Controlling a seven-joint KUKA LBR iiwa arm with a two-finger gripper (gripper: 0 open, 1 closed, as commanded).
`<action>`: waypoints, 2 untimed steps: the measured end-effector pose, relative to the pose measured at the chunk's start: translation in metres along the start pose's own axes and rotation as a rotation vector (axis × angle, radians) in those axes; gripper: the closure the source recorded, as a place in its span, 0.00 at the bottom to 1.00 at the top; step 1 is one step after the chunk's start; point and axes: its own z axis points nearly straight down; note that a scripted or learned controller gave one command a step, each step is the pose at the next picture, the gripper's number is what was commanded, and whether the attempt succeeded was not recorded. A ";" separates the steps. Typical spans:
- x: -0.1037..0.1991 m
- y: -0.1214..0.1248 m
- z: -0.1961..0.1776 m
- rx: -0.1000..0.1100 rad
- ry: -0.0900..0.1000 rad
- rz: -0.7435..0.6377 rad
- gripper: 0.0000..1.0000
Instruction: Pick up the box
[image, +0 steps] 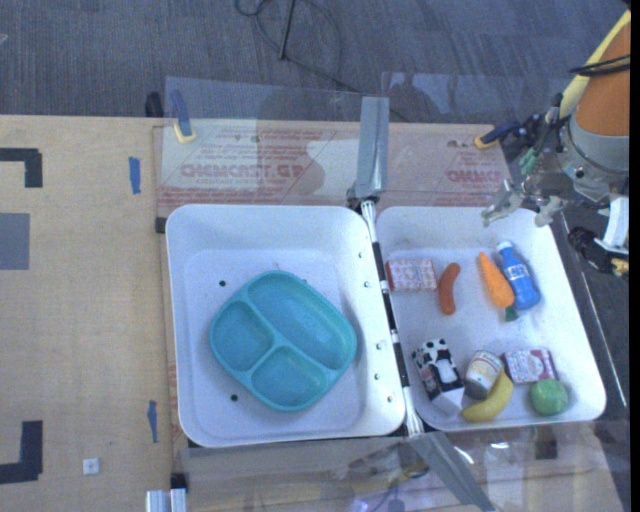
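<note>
- Nearest us in the right bin (585, 345) we count one yellow banana (490, 403), one green ball (548, 396), one round can (483, 369), one cow-patterned carton (436, 366) and one pink box (528, 364).
- Mid-bin lies a second box (411, 273), flat and pinkish-red, beside one sausage (448, 287), one carrot (493, 281) and one blue bottle (518, 275).
- The left bin (190, 300) holds one glossy teal three-compartment plate (283, 340).
- Farthest, the end effector (524, 198) hangs above the right bin's far rim; we cannot tell whether it is open or closed.

Even, bright overhead light, soft shadows, mild overall blur, faint glare on the white bins (190, 240).
</note>
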 end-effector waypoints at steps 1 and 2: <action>0.048 0.010 0.121 -0.005 -0.002 -0.109 0.00; 0.086 0.009 0.123 -0.001 0.000 0.110 0.00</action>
